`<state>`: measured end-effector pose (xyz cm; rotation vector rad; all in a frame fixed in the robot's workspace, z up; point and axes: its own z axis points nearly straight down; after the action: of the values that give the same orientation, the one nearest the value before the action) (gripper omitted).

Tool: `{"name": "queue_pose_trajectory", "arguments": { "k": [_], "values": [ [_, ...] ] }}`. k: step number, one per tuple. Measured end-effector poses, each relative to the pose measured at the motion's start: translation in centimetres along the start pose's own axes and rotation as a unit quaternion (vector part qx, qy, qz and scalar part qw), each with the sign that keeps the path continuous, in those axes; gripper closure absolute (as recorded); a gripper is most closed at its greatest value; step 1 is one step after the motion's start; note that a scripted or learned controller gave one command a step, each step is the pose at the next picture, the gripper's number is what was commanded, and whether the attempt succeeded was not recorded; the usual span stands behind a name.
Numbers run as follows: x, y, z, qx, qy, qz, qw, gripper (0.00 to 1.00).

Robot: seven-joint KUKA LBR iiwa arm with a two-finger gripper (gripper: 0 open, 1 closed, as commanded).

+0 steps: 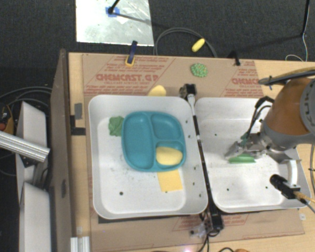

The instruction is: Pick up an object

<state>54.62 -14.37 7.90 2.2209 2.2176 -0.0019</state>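
The gripper (240,152) is down in the right bin (226,193), its metal fingers reaching toward the bin's middle, and a green piece (242,159) lies on the floor right at the tips. From this slanted view I cannot tell whether the jaws are apart or closed, nor whether the green piece sits between them or just under and beside them (the tips and the piece overlap in the picture). The piece is long and low, lying flat, well clear of the bin walls.

Above the gripper, the arm's orange band (283,112) and grey wrist lean in from the right.

The left bin (102,193) holds a blue tray (142,140) with a yellow lump (169,155) in its lower right compartment, a yellow square (170,181) just below the tray, and a green leafy bit (116,125) touching its left edge.

Risks, as I judge them: a flat, thin piece can slip out as the fingers close, or be pushed along the smooth floor instead of gripped. If the tips straddle only one end, it may pivot and drop on the lift.
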Motion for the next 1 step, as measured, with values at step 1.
{"name": "queue_pose_trajectory", "arguments": {
  "k": [1],
  "values": [
    [0.26,0.13,-1.6,-0.001,0.001,-0.001,1.0,1.0]
  ]
}}
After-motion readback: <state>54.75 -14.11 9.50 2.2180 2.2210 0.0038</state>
